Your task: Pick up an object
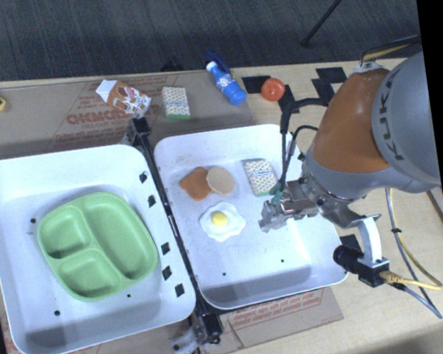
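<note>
The hand [274, 212] is hovering low inside the right bin [325, 276], and whether it is clenched or released cannot be told. A fried egg [222, 222] is lying just to its left, a small packet [260, 176] just above it, two round patties [207, 182] farther up-left.

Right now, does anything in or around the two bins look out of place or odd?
Nothing spilled or damaged. The food items sit in the right bin while the green divided plate lies alone in the left bin. A blue bottle, two snack packets and an orange ball lie outside, behind the bins.
</note>
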`<move>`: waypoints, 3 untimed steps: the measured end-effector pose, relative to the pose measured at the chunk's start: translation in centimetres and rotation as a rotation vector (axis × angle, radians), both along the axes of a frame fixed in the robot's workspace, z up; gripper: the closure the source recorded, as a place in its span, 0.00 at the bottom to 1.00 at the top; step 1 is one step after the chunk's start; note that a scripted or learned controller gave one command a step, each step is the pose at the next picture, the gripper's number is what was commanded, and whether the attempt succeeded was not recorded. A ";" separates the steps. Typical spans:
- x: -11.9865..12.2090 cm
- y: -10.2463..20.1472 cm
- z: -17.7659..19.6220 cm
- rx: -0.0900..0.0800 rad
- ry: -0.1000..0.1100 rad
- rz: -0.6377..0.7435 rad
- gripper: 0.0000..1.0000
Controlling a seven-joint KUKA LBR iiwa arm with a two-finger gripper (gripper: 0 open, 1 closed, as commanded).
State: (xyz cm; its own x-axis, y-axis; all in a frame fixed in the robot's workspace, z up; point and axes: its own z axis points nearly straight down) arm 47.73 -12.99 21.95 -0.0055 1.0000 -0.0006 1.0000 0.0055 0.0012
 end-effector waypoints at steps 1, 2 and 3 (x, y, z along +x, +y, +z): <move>-0.1 -6.6 -2.0 0.000 0.002 -0.002 1.00; -0.2 -2.6 -11.3 0.003 0.007 0.001 1.00; 0.0 -3.8 1.1 0.000 0.000 0.001 1.00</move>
